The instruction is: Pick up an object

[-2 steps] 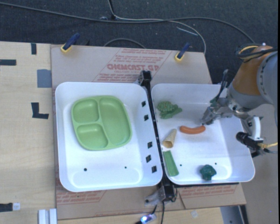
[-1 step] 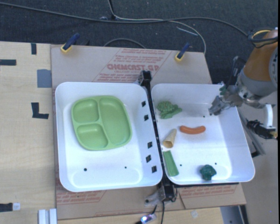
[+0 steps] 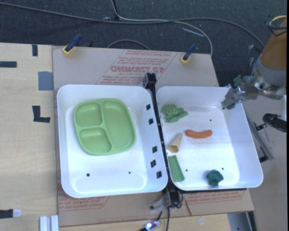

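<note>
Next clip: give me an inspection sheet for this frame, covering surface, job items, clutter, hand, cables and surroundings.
Surface: two shallow white bins side by side, left bin, right bin, on a printed cardboard sheet.
Job items: right bin holds a light green leafy toy, orange sausage, beige cone, green stick, dark green broccoli.
Clutter: green compartment plate in left bin.
Hand: hand over right bin's upper right rim, holding nothing.
Cables: black cables on the dark floor.
Surroundings: two yellow-blue clamps.

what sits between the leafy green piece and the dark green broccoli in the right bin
In the camera view, the orange sausage lies between the leafy green piece and the broccoli, apart from both, on the right bin's white floor.
</note>
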You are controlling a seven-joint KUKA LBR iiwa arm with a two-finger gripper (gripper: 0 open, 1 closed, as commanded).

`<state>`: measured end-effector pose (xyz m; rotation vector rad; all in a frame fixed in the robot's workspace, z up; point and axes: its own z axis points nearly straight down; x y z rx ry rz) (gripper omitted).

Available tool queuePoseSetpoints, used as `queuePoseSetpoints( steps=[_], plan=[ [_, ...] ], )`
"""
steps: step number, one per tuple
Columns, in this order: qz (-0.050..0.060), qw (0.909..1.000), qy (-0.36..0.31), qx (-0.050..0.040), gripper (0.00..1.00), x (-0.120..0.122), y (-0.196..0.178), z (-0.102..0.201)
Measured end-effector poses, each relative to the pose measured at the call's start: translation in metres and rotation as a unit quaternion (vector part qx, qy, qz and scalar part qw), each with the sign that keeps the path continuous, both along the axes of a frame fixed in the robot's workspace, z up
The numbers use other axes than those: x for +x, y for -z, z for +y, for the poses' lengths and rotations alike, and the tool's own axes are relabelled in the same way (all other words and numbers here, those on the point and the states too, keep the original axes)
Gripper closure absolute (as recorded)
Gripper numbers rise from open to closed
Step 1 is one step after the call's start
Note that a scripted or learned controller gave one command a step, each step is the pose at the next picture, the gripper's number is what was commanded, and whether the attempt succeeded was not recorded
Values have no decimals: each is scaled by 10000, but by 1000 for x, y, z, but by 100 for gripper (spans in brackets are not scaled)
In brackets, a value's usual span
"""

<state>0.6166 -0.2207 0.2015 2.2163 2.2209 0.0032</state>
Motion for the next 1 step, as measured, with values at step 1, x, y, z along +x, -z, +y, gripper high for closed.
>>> queuePoseSetpoints(
  steps=[1],
  plan=[
    [-3,10000,0,-2,100,1,-54,0]
  ],
)
